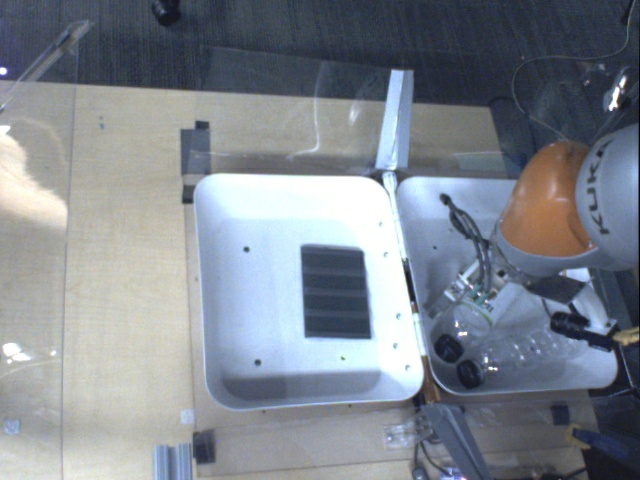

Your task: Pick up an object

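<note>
My gripper (pixel 468 294) is low in the right bin (pixel 428 218), near its left wall, hanging from the grey arm with the orange band (pixel 540 208). Just below it lie clear plastic bottles (pixel 505 352) on the bin floor. Two black caps mark their ends, one (pixel 447 348) close under the gripper and another (pixel 468 373) by the front rim. The view does not show anything between the fingers. In the left bin (pixel 230 268) a dark ribbed rectangular block (pixel 336 291) lies flat, right of centre.
A thin upright divider (pixel 392 133) stands behind the gap between the bins. Clear plastic sheeting (pixel 40 218) covers the wooden bench on the left. The arm's body covers the right bin's back right part.
</note>
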Robot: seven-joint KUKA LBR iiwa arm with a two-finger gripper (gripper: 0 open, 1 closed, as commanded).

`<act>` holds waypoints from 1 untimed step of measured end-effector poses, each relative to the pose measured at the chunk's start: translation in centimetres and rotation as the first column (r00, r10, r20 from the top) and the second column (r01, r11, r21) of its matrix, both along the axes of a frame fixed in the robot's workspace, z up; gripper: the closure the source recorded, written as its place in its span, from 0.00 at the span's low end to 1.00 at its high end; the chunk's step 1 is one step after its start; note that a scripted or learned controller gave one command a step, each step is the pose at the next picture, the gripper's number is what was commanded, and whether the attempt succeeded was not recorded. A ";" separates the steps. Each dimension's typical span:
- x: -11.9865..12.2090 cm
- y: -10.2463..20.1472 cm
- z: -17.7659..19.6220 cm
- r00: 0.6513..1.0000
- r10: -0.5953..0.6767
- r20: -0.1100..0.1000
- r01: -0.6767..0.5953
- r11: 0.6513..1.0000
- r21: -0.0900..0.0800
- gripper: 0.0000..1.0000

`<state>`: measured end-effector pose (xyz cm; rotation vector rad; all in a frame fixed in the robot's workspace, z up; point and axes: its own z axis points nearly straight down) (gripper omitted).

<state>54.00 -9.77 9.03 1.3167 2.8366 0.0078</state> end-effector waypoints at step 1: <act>0.3 0.2 1.3 1.000 0.001 0.009 -0.001 1.000 0.001 1.00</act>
